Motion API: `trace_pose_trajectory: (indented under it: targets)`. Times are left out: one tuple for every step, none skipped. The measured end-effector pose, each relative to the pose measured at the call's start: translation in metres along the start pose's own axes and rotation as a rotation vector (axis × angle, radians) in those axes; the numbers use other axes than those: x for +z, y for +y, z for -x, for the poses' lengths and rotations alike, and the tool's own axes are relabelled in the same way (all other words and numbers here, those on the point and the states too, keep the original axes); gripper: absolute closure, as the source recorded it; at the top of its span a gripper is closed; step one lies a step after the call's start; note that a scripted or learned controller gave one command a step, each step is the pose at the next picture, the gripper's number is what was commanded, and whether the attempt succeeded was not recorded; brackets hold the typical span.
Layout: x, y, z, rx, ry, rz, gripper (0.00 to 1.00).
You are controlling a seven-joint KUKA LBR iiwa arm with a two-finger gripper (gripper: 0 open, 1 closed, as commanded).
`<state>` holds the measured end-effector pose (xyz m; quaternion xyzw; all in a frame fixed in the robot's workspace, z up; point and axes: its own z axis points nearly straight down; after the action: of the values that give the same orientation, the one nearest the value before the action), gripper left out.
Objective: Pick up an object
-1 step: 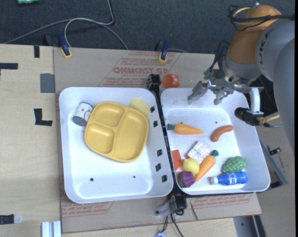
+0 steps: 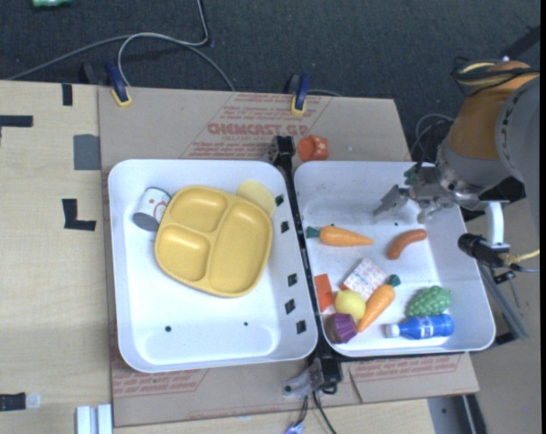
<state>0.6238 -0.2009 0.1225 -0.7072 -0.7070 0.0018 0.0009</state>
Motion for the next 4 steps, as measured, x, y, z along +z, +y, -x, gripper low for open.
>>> trace_pose_trajectory:
  targets:
    - [0.036, -0.022, 0.017, -0.002, 0.000, 0.006, 0.00]
    - [0.036, -0.042, -0.027, -0.002, -0.001, 0.009, 0.00]
    - [-0.078, -0.056, 0.016, 0.000, -0.001, 0.006, 0.00]
    - [0.036, -0.053, -0.012, -0.002, 0.001, 0.007, 0.00]
